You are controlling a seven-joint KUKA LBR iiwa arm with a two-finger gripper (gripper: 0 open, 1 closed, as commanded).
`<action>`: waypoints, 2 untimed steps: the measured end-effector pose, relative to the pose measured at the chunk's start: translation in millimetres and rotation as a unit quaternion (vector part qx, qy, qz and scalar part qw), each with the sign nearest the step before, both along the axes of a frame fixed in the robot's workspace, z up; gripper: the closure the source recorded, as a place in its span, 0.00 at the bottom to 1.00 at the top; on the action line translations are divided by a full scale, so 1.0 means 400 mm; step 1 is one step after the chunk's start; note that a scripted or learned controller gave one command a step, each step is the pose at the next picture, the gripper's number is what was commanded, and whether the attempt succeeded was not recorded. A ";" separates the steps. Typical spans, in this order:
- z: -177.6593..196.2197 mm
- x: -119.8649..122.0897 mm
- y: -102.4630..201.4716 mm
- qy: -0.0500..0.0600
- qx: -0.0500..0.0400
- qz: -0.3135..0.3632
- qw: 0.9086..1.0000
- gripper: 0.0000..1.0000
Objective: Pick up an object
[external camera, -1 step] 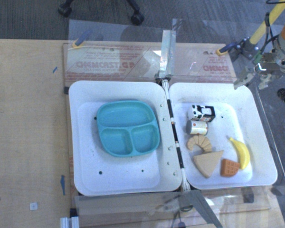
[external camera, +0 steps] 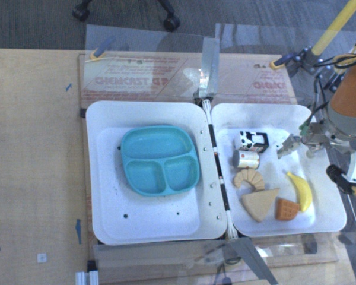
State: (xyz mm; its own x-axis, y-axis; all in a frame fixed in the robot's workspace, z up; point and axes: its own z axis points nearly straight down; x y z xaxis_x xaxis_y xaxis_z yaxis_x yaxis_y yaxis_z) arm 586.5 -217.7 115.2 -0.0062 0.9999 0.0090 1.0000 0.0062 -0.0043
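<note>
The right bin (external camera: 267,113) holds a black-and-white toy (external camera: 252,139), a small silver can (external camera: 246,158) lying on its side, a croissant (external camera: 250,179), a tan wedge (external camera: 260,205), an orange waffle piece (external camera: 288,209) and a yellow banana (external camera: 301,190). My gripper (external camera: 301,148) hovers over the bin's right half, just above the banana's top end and to the right of the toy. Its fingers stand open with nothing between them.
A teal divided plate (external camera: 160,159) lies in the left bin (external camera: 107,206). A ridge (external camera: 216,177) separates the two bins. Cables and a yellow pole (external camera: 338,19) crowd the upper right beside the arm.
</note>
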 end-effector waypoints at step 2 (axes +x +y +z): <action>-0.040 -0.145 0.002 -0.009 -0.003 0.002 1.000 1.00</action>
